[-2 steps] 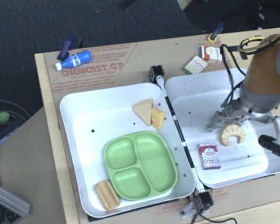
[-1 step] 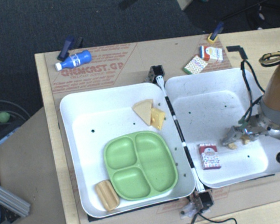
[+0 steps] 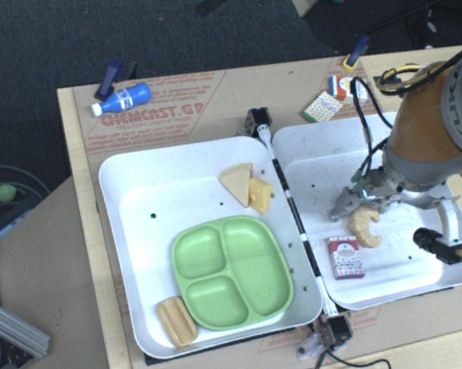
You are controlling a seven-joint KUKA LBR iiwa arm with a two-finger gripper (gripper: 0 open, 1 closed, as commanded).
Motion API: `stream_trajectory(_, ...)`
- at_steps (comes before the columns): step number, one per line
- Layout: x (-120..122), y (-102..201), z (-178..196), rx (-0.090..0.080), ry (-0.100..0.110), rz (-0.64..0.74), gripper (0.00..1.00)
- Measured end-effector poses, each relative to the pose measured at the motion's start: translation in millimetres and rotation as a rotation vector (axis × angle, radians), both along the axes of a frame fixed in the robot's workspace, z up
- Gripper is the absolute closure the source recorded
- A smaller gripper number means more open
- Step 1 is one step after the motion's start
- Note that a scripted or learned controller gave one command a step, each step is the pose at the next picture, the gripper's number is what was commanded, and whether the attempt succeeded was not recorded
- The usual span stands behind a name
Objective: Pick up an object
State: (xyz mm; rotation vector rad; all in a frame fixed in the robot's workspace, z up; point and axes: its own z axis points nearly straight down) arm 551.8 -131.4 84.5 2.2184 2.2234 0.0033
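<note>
My gripper [image 3: 363, 200] hangs low in the right bin [image 3: 311, 147], near its middle. Its fingers stand open, spread just above the top end of a beige curved pastry-like piece [image 3: 366, 228]. Nothing is held between them. A small red packet [image 3: 345, 257] lies flat to the lower left of that piece, close to the wall between the bins. The grey arm with its orange band [image 3: 422, 114] comes in from the right and covers the right bin's far corner.
The left bin [image 3: 130, 193] holds a green divided plate [image 3: 229, 270], two yellow wedges [image 3: 247, 187] at its far right and a tan bread slice [image 3: 176, 321] at its near left. A blue-capped bottle [image 3: 121, 99] and small cards [image 3: 322, 107] lie on the bench behind the bins.
</note>
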Motion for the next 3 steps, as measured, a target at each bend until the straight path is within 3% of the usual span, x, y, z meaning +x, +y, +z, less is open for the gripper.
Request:
stream_trajectory(1, -0.1, -1.5, 9.9, -0.002, -0.001, -0.002, 1.0)
stream_trajectory(2, -0.3, -1.5, 9.7, -0.002, -0.001, -0.002, 0.0)
stream_trajectory(3, -70.6, -3.4, -0.6, -0.001, 0.004, -0.003, 0.0)
